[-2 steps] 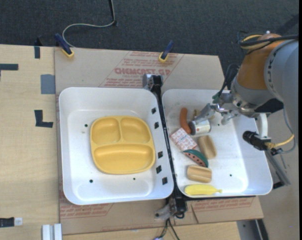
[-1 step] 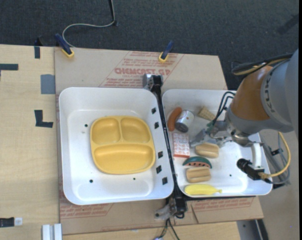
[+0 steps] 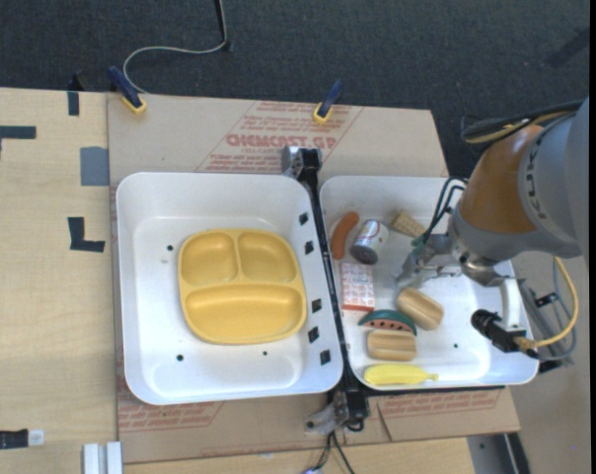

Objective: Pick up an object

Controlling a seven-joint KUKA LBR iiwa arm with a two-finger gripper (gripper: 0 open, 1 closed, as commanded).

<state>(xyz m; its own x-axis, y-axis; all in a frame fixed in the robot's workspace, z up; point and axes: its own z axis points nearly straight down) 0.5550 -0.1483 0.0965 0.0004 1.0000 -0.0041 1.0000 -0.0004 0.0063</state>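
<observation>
Tan oval bread roll (image 3: 421, 309): lies in the right shallow white bin (image 3: 476, 358), just below and touching or nearly touching the tips of the grey two-finger gripper (image 3: 416, 271).
Gripper: hangs low over the right bin's middle, fingers pointing down toward the roll; nothing is seen between them, and whether they are spread or pressed together cannot be told.
Arm: grey with an orange band (image 3: 495, 191), reaching in from the right.
Right bin, upper part: an orange-red sausage-shaped toy (image 3: 343, 233) near the divider, a small silver metal can (image 3: 366, 242) lying on its side beside it, and a beige wooden block (image 3: 409, 225) further right.
Right bin, middle: a red-and-white printed card (image 3: 356, 286) flat on the floor.
Right bin, lower part: a watermelon-slice toy (image 3: 389, 321), a tan loaf-shaped toy (image 3: 391, 345) just below it, and a yellow banana toy (image 3: 400, 374) by the near wall.
Left shallow white bin (image 3: 145, 265): holds a yellow three-compartment plastic plate (image 3: 243, 286), centred.
Bench: brown cardboard sheet (image 3: 268, 131) under both bins.
</observation>
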